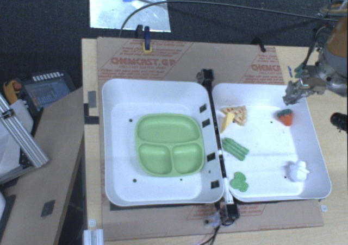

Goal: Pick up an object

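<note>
The right bin [312, 146] holds several small items: a yellow waffle-like piece [233, 116], a green ridged piece [235, 148], a green round piece [238, 182], a white lumpy piece [297, 171] and a red strawberry with a green top [285, 117]. My gripper [294, 93] hangs at the bin's far right rim, just above and behind the strawberry. Nothing shows between its fingers.
The left bin [117, 102] holds a green divided plate [168, 144]. A black divider with clips [211, 130] runs between the bins. Cables cross the dark floor at the back. A bench with a keypad device [46, 90] stands at the left.
</note>
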Tool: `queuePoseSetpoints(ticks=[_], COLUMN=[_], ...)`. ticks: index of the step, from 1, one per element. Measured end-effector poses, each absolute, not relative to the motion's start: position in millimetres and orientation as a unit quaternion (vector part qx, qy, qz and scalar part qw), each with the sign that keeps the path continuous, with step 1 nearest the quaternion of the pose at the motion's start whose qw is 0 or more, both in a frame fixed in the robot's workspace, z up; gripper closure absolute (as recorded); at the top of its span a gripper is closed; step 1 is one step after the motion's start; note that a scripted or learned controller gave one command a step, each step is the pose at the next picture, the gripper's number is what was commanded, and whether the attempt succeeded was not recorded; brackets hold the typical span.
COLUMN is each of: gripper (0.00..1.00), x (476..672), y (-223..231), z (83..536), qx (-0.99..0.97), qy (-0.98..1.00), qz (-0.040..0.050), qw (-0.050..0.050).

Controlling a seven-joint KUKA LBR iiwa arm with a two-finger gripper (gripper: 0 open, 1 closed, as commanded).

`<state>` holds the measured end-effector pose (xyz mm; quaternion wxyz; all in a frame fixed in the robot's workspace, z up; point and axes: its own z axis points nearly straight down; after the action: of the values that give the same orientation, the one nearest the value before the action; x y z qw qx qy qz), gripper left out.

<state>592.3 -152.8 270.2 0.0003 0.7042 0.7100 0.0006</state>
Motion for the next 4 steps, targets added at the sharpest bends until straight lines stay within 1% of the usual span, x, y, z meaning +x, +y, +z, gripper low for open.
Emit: queuePoseSetpoints(ticks=[1,2,3,4], gripper=[1.00,1.00,1.00,1.00], x=[591.7,583.3,583.4,572.5], y=[-105.1,-53.7,-0.1,46.5], z=[257.7,242.8,246.6,233.8], qx=[0.704,0.704,0.704,0.704], qy=[0.710,0.710,0.710,0.710], qz=[0.0010,0.0011,0.0013,0.0008], qw=[0.000,0.000,0.000,-0.001])
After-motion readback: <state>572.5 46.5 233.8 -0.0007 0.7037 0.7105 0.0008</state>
